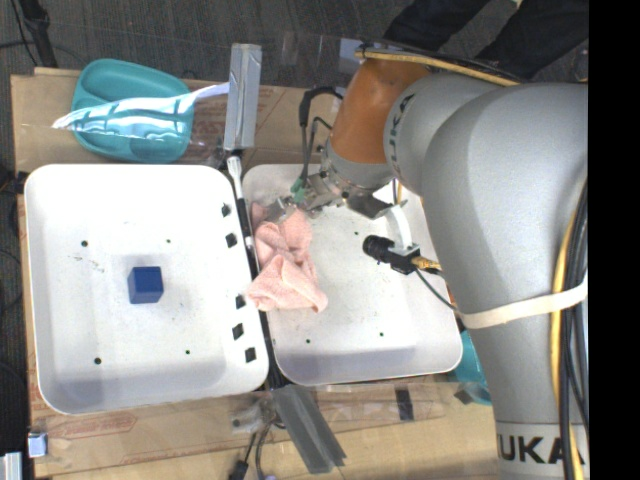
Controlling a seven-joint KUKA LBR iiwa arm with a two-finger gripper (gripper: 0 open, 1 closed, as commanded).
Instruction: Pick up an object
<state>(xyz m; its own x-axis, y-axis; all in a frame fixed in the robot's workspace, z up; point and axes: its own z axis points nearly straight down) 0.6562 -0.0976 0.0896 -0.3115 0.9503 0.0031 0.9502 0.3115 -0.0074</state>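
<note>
The hand (305, 196) is seen low at the top of the pink cloth (286, 264) in the right bin (400, 353), its grip cannot be told, and nothing is lifted yet.

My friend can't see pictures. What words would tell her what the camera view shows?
A grey robot arm reaches into the right white bin, its gripper low over the top of a crumpled pink cloth. A small blue cube sits in the left white bin.
</note>
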